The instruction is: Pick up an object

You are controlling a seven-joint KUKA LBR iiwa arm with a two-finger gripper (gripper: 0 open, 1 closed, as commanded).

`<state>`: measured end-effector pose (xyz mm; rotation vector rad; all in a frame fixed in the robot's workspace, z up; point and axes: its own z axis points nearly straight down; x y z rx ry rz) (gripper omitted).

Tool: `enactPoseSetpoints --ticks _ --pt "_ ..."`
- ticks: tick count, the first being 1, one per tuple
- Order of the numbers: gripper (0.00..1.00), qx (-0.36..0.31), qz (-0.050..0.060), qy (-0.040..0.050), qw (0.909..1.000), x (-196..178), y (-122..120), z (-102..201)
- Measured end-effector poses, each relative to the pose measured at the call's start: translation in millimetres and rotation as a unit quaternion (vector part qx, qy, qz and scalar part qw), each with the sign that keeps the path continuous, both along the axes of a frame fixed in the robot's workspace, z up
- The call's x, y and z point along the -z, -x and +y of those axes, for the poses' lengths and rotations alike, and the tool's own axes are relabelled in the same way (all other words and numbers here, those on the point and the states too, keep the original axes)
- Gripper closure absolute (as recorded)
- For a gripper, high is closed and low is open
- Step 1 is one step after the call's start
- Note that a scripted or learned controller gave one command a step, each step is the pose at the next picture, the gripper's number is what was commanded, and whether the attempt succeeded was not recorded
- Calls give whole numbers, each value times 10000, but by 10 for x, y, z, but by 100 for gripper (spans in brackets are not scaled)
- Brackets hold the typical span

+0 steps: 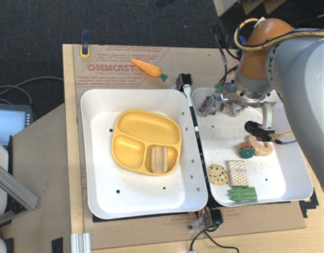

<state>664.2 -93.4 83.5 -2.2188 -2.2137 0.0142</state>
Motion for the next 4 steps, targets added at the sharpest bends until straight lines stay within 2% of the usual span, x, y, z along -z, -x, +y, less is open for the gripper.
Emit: enactPoseSetpoints --ticks 4 --pt "0 -7 4 -1 10000 -1 -1 2"
